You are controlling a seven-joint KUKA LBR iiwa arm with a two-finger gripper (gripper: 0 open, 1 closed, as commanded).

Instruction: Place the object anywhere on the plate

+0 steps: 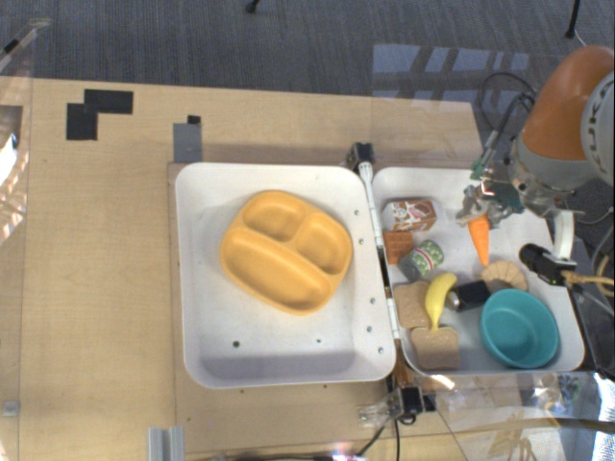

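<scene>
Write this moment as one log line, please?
gripper: over right bin, at carrot top | plate: left bin, nothing on it | carrot: not yet moved

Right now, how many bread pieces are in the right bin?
3, maybe more hidden: one slice left of the banana, one at the front edge, and a roll above the teal bowl.
</scene>
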